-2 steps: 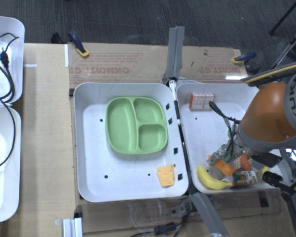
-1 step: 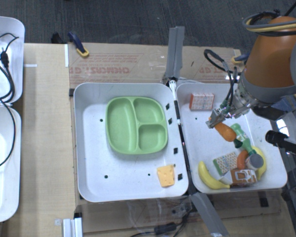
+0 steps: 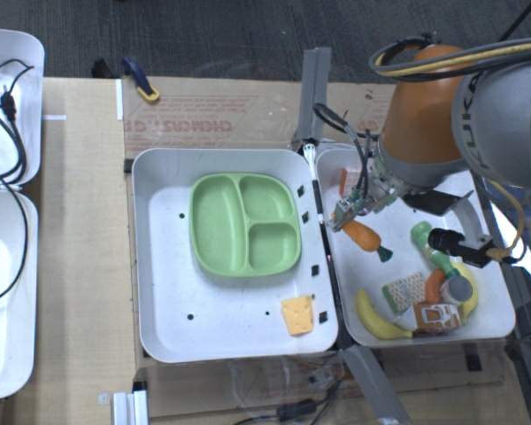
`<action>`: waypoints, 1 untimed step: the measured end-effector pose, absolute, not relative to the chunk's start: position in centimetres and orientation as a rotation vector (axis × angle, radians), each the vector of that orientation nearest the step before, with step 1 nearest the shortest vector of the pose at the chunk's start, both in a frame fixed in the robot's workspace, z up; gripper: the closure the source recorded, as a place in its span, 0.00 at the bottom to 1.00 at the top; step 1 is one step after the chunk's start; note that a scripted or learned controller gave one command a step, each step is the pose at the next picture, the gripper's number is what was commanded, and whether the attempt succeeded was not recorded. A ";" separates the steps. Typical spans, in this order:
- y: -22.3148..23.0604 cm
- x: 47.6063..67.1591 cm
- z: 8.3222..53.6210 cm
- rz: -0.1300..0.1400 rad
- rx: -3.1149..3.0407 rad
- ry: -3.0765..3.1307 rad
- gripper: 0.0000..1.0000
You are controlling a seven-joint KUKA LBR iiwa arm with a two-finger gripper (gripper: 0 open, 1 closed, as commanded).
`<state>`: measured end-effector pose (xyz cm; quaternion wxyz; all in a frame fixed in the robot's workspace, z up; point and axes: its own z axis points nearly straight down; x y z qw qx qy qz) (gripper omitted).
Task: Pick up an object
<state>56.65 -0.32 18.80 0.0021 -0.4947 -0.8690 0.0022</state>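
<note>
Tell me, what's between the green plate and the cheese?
Just bare white bin floor between the plate and the cheese, seen in the camera view.

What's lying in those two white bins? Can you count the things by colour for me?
Green: 2, divided plate and a green item.
Orange: 2, carrot and a small orange piece.
Yellow: 2, banana and cheese slice.
Mixed colours: 2, two small packets.
Total: 8

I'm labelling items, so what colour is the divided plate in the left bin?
Light green. The divided plate shows best in the camera view, lying in the left bin.
</note>
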 end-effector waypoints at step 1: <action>-0.2 59.7 20.8 0.005 -1.460 -2.781 1.00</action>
